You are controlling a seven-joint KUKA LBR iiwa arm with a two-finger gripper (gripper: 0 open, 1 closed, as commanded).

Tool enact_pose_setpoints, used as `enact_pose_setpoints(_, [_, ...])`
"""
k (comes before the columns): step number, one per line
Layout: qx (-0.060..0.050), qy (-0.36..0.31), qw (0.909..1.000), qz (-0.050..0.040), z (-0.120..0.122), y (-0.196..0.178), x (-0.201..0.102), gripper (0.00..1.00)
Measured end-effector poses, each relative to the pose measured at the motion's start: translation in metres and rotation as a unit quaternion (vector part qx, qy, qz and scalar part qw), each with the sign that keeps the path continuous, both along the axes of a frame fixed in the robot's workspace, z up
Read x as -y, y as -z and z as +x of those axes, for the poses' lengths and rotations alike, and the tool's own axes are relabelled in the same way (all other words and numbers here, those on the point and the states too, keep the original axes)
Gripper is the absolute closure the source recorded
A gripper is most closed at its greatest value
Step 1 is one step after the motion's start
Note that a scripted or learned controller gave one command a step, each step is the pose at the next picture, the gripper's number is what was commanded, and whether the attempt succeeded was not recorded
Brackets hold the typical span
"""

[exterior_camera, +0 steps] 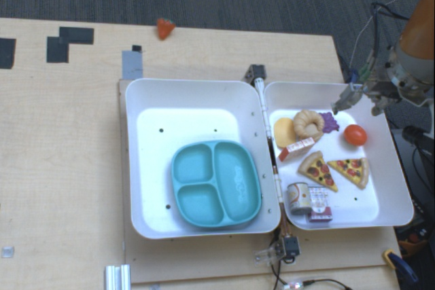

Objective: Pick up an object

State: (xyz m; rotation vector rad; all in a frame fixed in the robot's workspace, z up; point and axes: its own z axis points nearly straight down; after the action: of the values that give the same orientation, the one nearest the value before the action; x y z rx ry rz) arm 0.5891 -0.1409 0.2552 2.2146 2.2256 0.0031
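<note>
1. We see the gripper (pixel 358 100) over the right bin's (pixel 397 195) far edge — its fingers spread apart, nothing between them.
2. Nearest lies a red tomato (pixel 355 135), just beyond a croissant (pixel 309 124) touching a purple piece (pixel 330 122).
3. Two pizza slices (pixel 336 170) sit nearer the camera.
4. The left bin (pixel 146 166) holds a blue divided plate (pixel 216 182).

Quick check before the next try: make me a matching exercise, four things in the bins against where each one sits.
Things:
1. divided plate
2. tomato
3. croissant
4. can

Places:
A. right bin, near its front edge
B. left bin
C. right bin, right side, below the pincer
D. right bin, back left part, beside the purple piece

Pairs: 1-B, 2-C, 3-D, 4-A
</note>
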Motion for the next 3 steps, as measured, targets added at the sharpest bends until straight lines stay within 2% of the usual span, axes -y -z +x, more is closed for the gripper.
enact_pose_setpoints(1, [0.002, 0.001, 1.0000, 0.0000, -0.005, 0.169, -0.018, 0.00])
enact_pose_setpoints(2, [0.004, 0.001, 1.0000, -0.0006, -0.003, 0.157, -0.018, 1.00])
enact_pose_setpoints(3, [0.004, 0.001, 1.0000, -0.0006, -0.003, 0.157, -0.018, 0.00])
